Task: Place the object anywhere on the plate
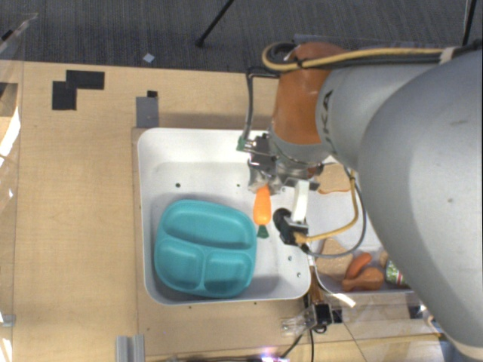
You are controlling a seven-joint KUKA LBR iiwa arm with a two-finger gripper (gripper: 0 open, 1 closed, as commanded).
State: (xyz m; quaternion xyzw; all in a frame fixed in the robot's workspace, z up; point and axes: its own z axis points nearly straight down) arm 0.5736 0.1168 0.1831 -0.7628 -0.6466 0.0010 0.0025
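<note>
Beside teal plate (204,247), orange carrot (262,206)

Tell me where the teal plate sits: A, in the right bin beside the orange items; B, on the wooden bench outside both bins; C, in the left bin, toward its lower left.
C: the teal plate lies inside the left bin, in its lower-left part, left of the orange carrot.
</note>
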